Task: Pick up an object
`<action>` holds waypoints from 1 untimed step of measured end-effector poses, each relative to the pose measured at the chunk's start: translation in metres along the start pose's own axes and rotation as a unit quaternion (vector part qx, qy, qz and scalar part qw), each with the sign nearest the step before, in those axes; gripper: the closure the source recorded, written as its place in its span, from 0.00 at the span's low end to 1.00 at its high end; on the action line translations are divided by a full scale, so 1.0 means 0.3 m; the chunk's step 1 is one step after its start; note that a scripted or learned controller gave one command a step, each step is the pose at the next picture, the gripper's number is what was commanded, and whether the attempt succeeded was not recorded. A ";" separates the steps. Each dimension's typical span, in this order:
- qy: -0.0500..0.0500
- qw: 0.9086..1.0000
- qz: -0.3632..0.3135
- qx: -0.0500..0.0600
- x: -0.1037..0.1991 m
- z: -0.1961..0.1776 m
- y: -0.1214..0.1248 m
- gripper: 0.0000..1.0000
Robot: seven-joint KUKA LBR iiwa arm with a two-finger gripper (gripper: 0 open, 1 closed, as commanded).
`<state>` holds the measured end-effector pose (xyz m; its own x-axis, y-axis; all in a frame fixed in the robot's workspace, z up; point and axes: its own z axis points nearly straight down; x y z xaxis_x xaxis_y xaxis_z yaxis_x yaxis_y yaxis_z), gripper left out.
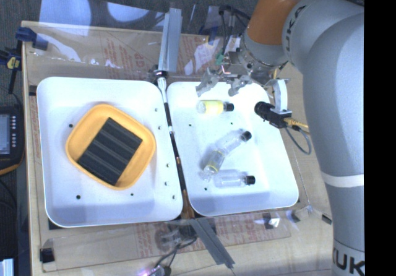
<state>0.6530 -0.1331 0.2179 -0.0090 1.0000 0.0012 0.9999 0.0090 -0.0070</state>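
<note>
Two white bins sit side by side on the desk (93, 241), and much of the scene's right side is taken up by the grey arm (337, 70), whose lower part runs out of view at the bottom edge. In the right bin (281, 191) lie three small bottles: a yellow bottle (212, 107) with a dark cap near the far wall, a clear bottle (226, 145) lying on a slant in the middle with its dark cap toward the upper right, and another clear bottle (231, 179) lying nearer the front wall with its dark cap to the right. The two clear ones are hard to make out against the white floor, and whether they touch cannot be told. The left bin (52, 145) holds a yellow dish (83, 126) with a dark ribbed block (111, 150) lying in it. The arm bends in from the right, its orange band above the wrist, and the gripper (224, 86) hangs over the far edge of the right bin, just above the yellow bottle. Its fingers (206, 85) stand spread apart with nothing between them. Cables and clutter behind the gripper are too tangled to identify.
</note>
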 end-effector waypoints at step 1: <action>0.000 0.992 -0.124 0.000 -0.027 0.411 -0.284 0.00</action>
<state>0.5669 -0.1417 0.0953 -0.2540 0.9672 0.0032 0.9672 0.2541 -0.0059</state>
